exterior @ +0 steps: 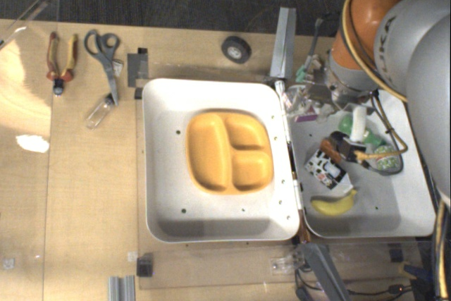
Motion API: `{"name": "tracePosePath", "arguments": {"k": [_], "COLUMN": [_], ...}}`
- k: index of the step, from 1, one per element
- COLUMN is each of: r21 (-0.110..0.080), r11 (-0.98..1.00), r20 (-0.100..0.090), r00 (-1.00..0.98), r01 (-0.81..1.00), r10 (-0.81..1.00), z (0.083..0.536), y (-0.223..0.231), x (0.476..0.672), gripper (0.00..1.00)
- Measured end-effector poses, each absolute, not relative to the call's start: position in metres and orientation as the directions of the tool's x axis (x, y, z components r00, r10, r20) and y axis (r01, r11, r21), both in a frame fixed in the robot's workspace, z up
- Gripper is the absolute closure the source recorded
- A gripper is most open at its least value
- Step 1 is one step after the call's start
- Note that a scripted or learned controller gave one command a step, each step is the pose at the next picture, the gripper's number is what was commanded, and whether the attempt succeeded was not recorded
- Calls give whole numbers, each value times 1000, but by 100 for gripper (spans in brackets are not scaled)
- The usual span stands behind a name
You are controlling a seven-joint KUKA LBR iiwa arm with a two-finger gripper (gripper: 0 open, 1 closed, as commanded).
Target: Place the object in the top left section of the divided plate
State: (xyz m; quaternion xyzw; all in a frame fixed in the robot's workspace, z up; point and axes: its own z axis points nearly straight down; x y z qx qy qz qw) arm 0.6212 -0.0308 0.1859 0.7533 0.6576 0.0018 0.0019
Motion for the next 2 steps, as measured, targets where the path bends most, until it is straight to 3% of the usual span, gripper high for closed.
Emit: {"name": "tracePosePath", "arguments": {"k": [1,2], "r21": [5,5], "r11": [-101,-102], "r20": [1,1], "r00": [101,102], "r01": [995,995], "r10": [995,995], "z": [185,185], "y": [45,44], "x": [593,593], "gripper": [100,0]}}
